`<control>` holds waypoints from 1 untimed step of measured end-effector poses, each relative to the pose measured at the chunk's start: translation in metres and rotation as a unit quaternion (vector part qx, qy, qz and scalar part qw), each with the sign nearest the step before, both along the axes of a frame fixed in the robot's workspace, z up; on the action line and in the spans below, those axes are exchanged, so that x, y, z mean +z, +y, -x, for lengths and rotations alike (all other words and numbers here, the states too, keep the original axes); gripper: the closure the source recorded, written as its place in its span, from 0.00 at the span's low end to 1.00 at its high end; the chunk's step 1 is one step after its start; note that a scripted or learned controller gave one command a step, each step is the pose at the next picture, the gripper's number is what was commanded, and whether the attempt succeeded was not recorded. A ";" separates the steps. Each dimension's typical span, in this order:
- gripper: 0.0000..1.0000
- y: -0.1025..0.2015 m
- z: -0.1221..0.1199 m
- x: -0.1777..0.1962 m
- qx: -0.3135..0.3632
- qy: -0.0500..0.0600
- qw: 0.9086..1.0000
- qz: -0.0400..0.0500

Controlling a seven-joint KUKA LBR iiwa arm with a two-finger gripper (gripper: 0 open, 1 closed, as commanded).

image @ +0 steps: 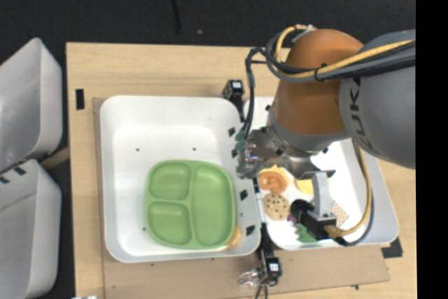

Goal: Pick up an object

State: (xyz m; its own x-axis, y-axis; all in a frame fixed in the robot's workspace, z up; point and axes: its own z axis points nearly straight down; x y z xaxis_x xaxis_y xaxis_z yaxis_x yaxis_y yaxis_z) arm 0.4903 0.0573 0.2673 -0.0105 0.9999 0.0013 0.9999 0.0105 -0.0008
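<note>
- Hand (pixel 255 159): we see it low over the left edge of the right bin (pixel 350 168), just beside the wall the two bins share. The wrist covers most of it, so we cannot tell whether it is wide or narrow, nor whether it holds anything.
- Arm (pixel 315 94): grey, with its orange band uppermost. It comes in from the right and hangs over the upper half of the right bin.
- Orange round piece (pixel 273 181): in the right bin, near its left wall, just below the hand.
- Speckled disc (pixel 275 206): tan with dark dots, in the right bin, just below the orange round piece and close to it.
- Yellow piece (pixel 305 185): small, in the right bin, to the right of the orange round piece.
- Green leafy item (pixel 306 235): at the lower edge of the right bin, partly hidden.
- Green divided plate (pixel 190 203): three compartments, lying flat in the lower right part of the left bin (pixel 119 150).
- Tan item (pixel 234 237): shows at the plate's lower right corner. We cannot tell what it is.
- Worktop (pixel 154 66): pale wood, bearing both bins side by side.
</note>
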 end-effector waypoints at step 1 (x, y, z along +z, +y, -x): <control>1.00 0.176 0.001 0.115 0.005 -0.003 1.000 -0.002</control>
State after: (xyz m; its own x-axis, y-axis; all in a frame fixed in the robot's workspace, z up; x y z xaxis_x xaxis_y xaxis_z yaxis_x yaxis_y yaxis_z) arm 0.4893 0.2329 0.3819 -0.0213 0.9998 0.0053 0.9998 0.0212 0.0057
